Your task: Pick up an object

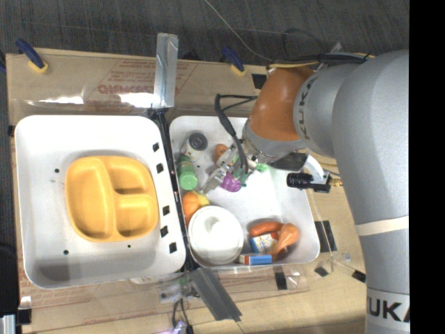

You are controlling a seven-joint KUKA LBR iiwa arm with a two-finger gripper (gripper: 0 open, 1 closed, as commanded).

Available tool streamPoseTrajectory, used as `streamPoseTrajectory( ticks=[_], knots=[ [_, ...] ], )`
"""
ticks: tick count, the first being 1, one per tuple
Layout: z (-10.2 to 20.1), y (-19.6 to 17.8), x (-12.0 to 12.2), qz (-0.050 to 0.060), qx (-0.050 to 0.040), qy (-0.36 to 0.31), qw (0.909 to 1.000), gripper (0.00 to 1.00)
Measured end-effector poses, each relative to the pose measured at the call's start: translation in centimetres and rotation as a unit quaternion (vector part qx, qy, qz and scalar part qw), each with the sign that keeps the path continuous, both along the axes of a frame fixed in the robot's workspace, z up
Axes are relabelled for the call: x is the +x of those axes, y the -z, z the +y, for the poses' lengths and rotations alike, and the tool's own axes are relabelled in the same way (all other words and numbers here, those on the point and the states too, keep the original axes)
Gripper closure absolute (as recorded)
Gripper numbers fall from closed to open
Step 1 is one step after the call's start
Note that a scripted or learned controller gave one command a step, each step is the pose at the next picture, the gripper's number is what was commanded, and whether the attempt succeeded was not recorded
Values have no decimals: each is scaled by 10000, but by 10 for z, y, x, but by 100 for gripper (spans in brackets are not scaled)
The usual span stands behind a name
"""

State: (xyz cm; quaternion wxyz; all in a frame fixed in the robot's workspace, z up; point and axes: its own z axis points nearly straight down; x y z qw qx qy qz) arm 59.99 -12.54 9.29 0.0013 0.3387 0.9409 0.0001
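The arm reaches into the right bin (295, 207) from the right, its orange band above the wrist. My gripper (224, 170) is low in the upper middle of that bin. A small purple object (233, 182) lies right beside and partly under its tip; whether it is gripped is hidden. A green bottle (186, 176) and a clear bottle with a grey cap (196, 143) lie just to the left. An orange piece (220, 149) shows at the gripper's upper edge.
A white bowl (215, 234) sits upside down at the right bin's front left, with an orange-yellow fruit (192, 202) behind it. Orange toy foods (272, 234) and a small blue-red box (256, 259) crowd the front right. A yellow divided tray (111, 197) lies in the left bin (42, 138).
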Motion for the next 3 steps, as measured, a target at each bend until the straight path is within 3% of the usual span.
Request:
streamPoseTrajectory(
  ticks=[1, 2, 3],
  knots=[
    [2, 0, -40, -11, 2, 902, 9959, 0],
    [-31, 0, 24, 5, 3, 1818, 9833, 0],
    [-21, 2, -52, 31, 6, 2861, 9582, 0]
  ],
)
